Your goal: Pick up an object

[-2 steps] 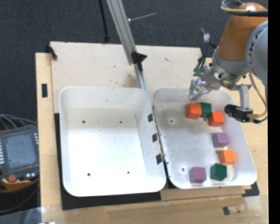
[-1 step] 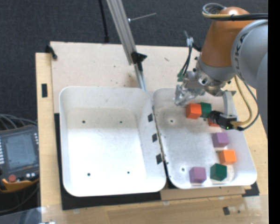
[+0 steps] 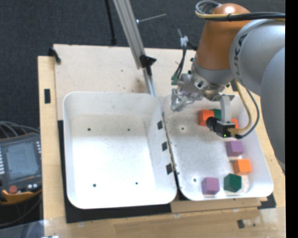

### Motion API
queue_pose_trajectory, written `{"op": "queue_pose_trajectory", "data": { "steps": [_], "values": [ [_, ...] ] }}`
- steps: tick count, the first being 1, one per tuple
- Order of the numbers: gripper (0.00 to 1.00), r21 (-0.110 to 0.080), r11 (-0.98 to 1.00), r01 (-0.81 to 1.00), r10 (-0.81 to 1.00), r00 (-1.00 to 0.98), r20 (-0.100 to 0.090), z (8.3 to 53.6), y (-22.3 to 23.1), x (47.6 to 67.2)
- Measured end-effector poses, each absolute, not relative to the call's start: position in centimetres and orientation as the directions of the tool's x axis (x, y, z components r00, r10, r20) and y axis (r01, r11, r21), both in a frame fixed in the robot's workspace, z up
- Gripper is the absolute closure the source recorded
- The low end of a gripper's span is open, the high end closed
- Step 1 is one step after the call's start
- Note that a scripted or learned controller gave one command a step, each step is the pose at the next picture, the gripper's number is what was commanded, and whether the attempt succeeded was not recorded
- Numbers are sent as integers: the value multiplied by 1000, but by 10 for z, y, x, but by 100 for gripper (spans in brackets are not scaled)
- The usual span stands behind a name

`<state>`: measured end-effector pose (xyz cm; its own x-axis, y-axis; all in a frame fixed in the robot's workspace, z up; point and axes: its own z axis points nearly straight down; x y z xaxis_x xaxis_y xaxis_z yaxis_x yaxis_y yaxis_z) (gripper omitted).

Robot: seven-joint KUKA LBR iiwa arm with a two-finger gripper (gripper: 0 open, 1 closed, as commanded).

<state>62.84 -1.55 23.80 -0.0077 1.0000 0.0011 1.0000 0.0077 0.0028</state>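
My gripper (image 3: 180, 101) hangs just left of the orange block (image 3: 205, 117); whether it's clenched, I cannot tell. I'd slide right, then lower slowly.

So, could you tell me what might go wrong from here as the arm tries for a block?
The gripper hangs near the right bin's far left corner, apart from every block, so closing there would likely catch nothing. The orange block sits tight against a green one under the wrist, so a grab might nudge both. The purple block and green block crowd the near rim.
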Motion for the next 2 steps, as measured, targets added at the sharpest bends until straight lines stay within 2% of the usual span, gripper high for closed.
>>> {"op": "queue_pose_trajectory", "data": {
  "steps": [1, 2],
  "values": [
    [100, 0, 8, 1000, 1000, -8, 2, 248, 35, 616],
    [100, -4, 8, 1000, 1000, -8, 1, 237, 94, 609]
  ]
}}
